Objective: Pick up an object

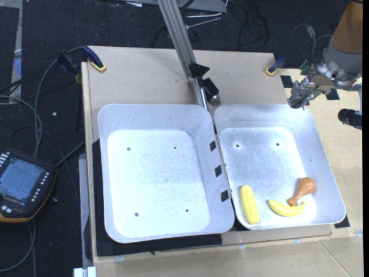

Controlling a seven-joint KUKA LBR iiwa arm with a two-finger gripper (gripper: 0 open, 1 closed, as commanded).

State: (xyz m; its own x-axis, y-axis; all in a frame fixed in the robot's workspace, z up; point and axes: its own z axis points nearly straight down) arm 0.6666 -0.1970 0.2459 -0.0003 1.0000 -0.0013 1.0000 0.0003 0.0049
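Three toy foods lie at the near end of the right bin [323,154]: a yellow corn cob [249,204], a yellow banana [285,208] and an orange-brown chicken drumstick [302,190] resting just above the banana. My gripper [297,98] hangs over the far right corner of that bin, well away from all three objects. I see nothing held in it.
The left bin [109,154] lies beside the right one, with black clips along their shared edge. A slanted metal pole [180,33] rises from behind the bins. A teach pendant [20,183] sits off the bench at left. Clamps mark the bench's far corners.
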